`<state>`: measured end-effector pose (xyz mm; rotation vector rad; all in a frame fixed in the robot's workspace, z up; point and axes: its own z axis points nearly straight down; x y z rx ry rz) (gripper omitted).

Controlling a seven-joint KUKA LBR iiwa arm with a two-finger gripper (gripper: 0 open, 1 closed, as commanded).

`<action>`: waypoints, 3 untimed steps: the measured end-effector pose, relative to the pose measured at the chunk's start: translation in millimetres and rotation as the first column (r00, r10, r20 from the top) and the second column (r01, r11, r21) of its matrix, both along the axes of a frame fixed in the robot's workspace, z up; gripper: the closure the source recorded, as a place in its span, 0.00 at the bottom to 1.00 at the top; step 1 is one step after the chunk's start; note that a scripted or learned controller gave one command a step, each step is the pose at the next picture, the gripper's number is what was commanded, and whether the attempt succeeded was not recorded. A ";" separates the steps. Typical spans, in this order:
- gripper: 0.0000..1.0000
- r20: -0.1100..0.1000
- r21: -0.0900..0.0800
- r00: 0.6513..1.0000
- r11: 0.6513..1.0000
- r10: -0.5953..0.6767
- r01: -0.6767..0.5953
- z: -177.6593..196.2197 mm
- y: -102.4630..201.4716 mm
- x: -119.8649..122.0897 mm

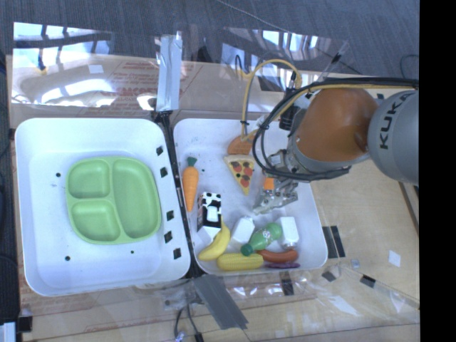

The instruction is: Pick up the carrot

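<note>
Nearest the camera, the grey arm with its glossy orange band (335,123) reaches over the right bin (313,223). Going left to right from the carrot: far left of it, a smooth pale-green divided plate (114,198) sits in the left bin (35,212). The carrot (190,182) lies just inside the right bin's left wall, a tapered orange cone with a green top, long axis running up and down the view, leafy end pointing away from the viewer. Just right of it lies a black-and-white carton (210,211), with a curved yellow banana (217,242) below that. Further right is a triangular pizza slice (242,171). Well right of the carrot, the metal gripper (274,199) hangs; its fingers seem narrowly parted and hold nothing, though they are blurred.
</note>
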<state>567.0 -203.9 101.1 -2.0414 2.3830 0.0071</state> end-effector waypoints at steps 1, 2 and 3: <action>1.00 0.005 -0.004 0.965 0.965 -0.262 0.262 67.5 44.3 21.6; 1.00 -0.003 -0.003 0.968 0.968 0.250 -0.250 -10.3 -5.5 -5.8; 1.00 0.006 -0.007 0.992 0.992 0.129 -0.129 90.3 58.8 -40.1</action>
